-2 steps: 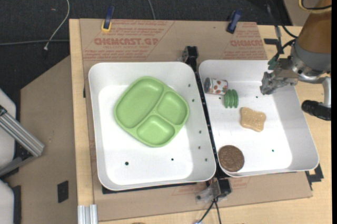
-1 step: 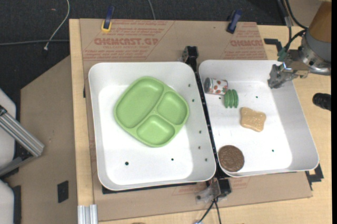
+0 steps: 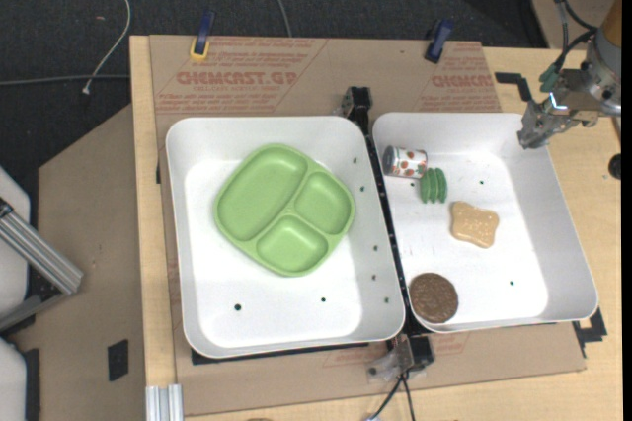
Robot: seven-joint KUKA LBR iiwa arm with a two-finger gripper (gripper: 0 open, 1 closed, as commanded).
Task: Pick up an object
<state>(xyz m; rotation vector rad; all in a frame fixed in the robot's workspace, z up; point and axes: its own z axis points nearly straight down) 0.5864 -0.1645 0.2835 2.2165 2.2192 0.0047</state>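
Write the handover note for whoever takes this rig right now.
Gripper: above the right white bin's top right corner, holding nothing visible; finger state unclear.
Right bin holds: small red-and-white can lying on its side, ridged green piece beside it, tan toast-shaped piece, round brown disc at the near rim.
Left white bin: green three-compartment plate.
Done: nothing picked.
Left: descend, grasp one object, lift.
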